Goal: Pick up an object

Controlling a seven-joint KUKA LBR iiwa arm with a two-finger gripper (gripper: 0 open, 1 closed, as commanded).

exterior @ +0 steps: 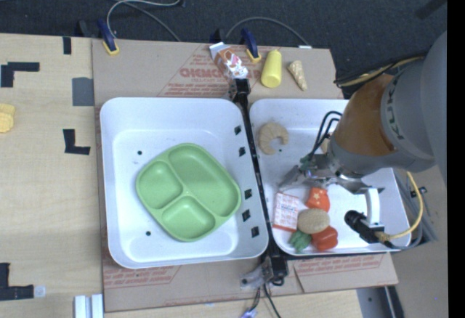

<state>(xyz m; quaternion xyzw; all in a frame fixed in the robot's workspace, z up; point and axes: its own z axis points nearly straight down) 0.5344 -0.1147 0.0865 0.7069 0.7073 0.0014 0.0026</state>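
Left bin: holds a green divided plate, lying flat at centre-left of frame, well apart from the arm, so probably not the target.

Above the bins, on the cardboard at upper centre: a small carton, a yellow bottle and a cone, all outside the bins and out of play.

Right bin: a bagel sits alone in the upper left corner. The rest is bunched at the lower left: a red-and-white packet, a potato, a tomato, a red pepper and a green piece, all touching or just beside each other.

The gripper hangs low just above the tomato, right of centre, wrist over the clutter. Can't tell the finger spread; nothing visibly held. My guess is the tomato is the target. A tight pile means neighbours may get nudged.
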